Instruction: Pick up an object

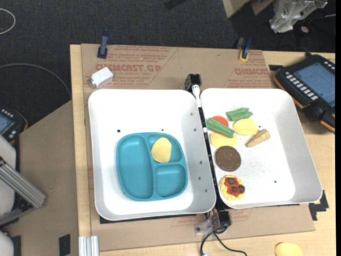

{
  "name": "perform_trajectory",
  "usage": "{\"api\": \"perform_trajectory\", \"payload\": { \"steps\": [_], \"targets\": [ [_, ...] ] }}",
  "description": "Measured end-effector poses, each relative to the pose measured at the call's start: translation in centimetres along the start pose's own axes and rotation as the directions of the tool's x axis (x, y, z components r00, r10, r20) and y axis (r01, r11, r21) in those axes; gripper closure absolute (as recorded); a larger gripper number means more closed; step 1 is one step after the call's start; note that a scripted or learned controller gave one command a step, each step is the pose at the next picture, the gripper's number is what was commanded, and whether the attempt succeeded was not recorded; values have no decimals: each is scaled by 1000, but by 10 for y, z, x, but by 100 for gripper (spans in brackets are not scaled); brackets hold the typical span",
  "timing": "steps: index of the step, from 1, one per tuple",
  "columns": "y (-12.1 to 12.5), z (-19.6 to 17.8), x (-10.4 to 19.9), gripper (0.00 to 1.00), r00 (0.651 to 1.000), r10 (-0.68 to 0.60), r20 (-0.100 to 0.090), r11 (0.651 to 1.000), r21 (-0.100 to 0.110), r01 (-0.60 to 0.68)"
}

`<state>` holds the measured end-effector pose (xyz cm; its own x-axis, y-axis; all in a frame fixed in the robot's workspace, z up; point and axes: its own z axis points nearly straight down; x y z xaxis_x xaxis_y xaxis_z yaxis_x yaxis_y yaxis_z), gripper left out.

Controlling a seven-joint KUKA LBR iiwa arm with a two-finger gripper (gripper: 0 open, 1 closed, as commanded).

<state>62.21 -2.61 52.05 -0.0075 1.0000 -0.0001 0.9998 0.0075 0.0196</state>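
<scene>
The left bin (104,143) holds a teal divided tray (151,167). A pale yellow toy food piece (161,150) lies in the tray's upper right compartment. In the right bin (287,159), toy foods cluster along the left side: a green pod (238,113), a green and red piece (219,126), two yellow pieces (245,126) (222,140), a tan cone (258,138), a brown round cookie (227,158) and a small pizza (233,187). My gripper (287,12) hangs at the top right, beyond the bench and far from both bins.
A dark handheld control pendant (311,84) rests on the bench right of the right bin. A small white block (101,77) lies behind the left bin. Blue (103,42) and yellow (245,49) clamps grip the rear edge. A black hinge strip (201,124) runs between the bins.
</scene>
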Motion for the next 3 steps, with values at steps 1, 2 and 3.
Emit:
{"api": "perform_trajectory", "payload": {
  "steps": [1, 2, 3],
  "targets": [
    [-39, 146, 55, 100, 1000, 1, -2, 999, 37, -1],
    [-59, 58, 5, 100, 1000, 12, 2, 1000, 8, -12],
    [-77, -22, -44, 100, 1000, 13, 4, 1000, 7, -14]
  ]
}}
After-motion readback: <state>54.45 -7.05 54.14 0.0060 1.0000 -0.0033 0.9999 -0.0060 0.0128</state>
